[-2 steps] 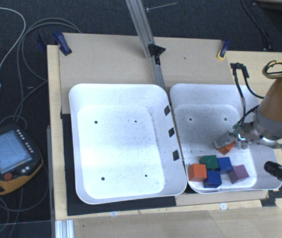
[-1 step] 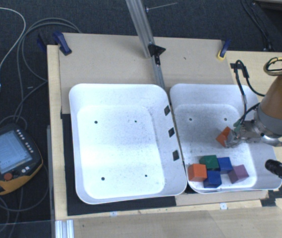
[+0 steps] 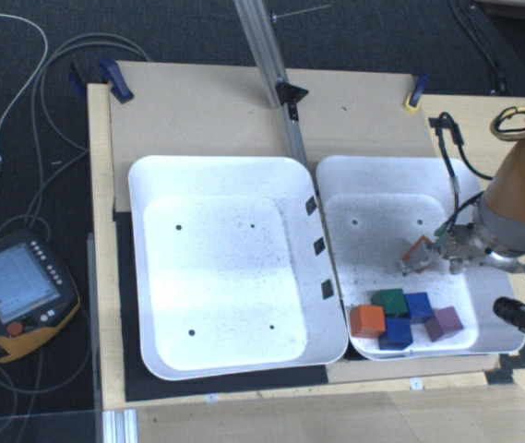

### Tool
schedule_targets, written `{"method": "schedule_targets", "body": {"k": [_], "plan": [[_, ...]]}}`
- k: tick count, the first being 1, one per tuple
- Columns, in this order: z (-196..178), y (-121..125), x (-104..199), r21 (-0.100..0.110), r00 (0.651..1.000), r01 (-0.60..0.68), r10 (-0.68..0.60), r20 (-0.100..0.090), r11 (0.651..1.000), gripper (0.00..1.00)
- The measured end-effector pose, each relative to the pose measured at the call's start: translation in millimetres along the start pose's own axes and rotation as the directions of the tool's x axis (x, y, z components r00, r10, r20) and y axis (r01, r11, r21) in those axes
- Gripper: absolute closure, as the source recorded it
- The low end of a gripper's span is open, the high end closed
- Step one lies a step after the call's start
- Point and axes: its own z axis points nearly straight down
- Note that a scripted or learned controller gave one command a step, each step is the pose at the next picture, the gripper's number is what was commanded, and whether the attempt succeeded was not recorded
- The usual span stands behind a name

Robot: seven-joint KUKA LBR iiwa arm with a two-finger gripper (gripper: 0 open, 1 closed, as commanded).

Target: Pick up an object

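Note:
Several small blocks lie clustered at the near edge of the right bin (image 3: pixel 373 192): an orange block (image 3: pixel 367 319), a green block (image 3: pixel 389 300), a blue block (image 3: pixel 419 305), a second blue block (image 3: pixel 396 333) and a purple block (image 3: pixel 445 322). My gripper (image 3: pixel 417 256) hangs over the middle of the right bin, a little beyond the green and blue blocks and apart from them. Its tip looks reddish and grey. The arm's grey wrist and orange band (image 3: pixel 520 192) come in from the right.
The left bin (image 3: pixel 151 183) sits beside the right one, joined by black clips (image 3: pixel 318 245). A metal pole (image 3: pixel 262 40) slants down to the back of the bins. A black cable (image 3: pixel 448 150) loops over the right bin's far corner.

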Motion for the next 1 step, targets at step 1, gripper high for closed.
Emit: {"method": "schedule_targets", "body": {"k": [1], "plan": [[11.2, 15.8, 34.1, 0.003, 1.0, 0.004, -0.004, -0.001, 1.0, 0.0]]}}
